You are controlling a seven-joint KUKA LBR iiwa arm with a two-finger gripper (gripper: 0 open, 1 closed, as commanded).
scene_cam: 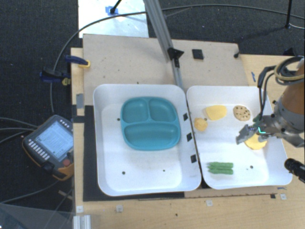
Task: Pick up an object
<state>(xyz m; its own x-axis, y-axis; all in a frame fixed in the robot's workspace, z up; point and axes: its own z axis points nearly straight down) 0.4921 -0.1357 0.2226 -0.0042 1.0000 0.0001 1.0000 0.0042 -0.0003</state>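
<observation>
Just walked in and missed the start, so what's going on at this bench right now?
A robot arm reaches in from the right with its tool low over the right bin, beside a yellow piece. A cookie, two more yellow pieces and green beans lie there. A teal divided plate sits in the left bin.

Flat yellow piece (257, 143) in right bin (228, 178), partly under pincer (247, 136).

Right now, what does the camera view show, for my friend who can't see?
The robot's end effector hangs over the right bin, beside a yellow piece, with a cookie and green beans nearby. The left bin holds a blue plate.
</observation>
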